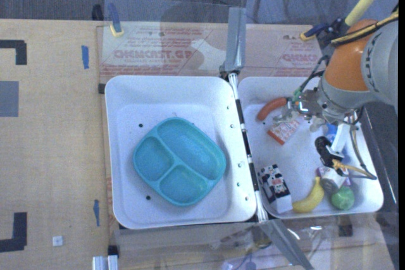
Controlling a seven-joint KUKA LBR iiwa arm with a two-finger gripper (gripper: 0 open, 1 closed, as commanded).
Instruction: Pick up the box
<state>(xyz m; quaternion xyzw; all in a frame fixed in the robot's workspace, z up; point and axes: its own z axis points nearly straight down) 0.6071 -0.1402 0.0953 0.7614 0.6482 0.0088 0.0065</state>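
- Box, small, white with black patches (276, 184): lies in the right-hand shallow white bin (373, 199), near its front-left corner, against the wall shared with the left bin.
- Two-finger gripper (297, 112): sits over the rear of the right bin, well apart from the box. Jaw state: cannot tell.
- Red-and-white printed packet (283, 130): lies directly below the gripper; contact cannot be confirmed.
- Red sausage-shaped item (271, 107): lies just beside the gripper, toward the bin's rear-left.
- Yellow banana (309, 197) and green round fruit (342, 198): rest along the front wall, right of the box.
- Left-hand shallow white bin (126, 98): contains a teal three-compartment plate (180, 161).
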